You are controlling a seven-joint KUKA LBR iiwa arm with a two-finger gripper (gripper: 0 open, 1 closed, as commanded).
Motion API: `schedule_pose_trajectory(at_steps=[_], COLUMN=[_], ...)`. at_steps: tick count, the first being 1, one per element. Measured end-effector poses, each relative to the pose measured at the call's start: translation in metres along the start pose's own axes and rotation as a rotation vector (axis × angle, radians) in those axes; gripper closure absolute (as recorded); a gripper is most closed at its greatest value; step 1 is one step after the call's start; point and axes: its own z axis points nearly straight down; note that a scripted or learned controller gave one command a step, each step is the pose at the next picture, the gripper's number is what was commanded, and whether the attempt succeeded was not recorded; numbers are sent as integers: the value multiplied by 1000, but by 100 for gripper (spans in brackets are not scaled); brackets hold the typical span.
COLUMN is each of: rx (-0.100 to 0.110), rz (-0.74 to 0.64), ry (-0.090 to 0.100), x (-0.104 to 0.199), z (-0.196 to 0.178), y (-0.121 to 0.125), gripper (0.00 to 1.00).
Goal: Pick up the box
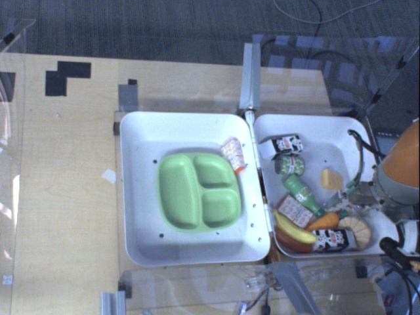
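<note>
Camera view looks down on the arm (399,166), which reaches in from the right over the right bin (341,128). Its gripper (350,195) hangs low over that bin's right half, just above the carrot (323,222) and near the cheese wedge (331,178). It is too small and too tangled with cables to tell whether it is open or closed, and nothing can be seen held in it.

The box (293,210), flat with a red and white pattern, lies in the right bin left of centre. It sits between the green bottle (302,194) above it and the banana (293,229) below it, touching both. It is near the gripper but apart from it.

The right bin also holds:
- one black and white carton (288,144) at the top
- one green can (289,165) just below that carton
- a second black and white carton (329,240) at the bottom edge
- one round tan bun (355,229) beside that second carton
- something red (296,245) under the banana

The left bin (141,176) holds one green tray (197,190) with three compartments, all bare. One small red and white packet (232,153) lies just beside the tray's upper right corner, against the bin wall.
</note>
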Motion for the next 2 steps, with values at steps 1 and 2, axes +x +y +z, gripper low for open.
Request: schedule_pose_trajectory(at_steps=[1,2], rx=[0,10], rz=[18,21], ry=[-1,1], x=[12,43], z=[2,-5], y=[64,28], gripper=[0,0])
